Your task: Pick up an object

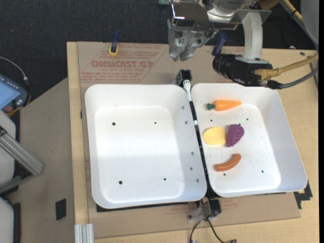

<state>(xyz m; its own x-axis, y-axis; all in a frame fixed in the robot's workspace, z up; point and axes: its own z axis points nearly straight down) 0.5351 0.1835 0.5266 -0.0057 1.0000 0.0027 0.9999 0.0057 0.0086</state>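
The desk [152, 65] is covered by a brown cardboard sheet [126, 59] with red printed letters near its far edge. A small yellow and blue clamp [114, 44] stands at the far left corner. Around the desk lies dark carpet floor [55, 14]. A metal rail [17, 148] crosses at the left.

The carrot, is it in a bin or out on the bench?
In. The carrot lies inside the right bin, near its far edge, above the other toys.
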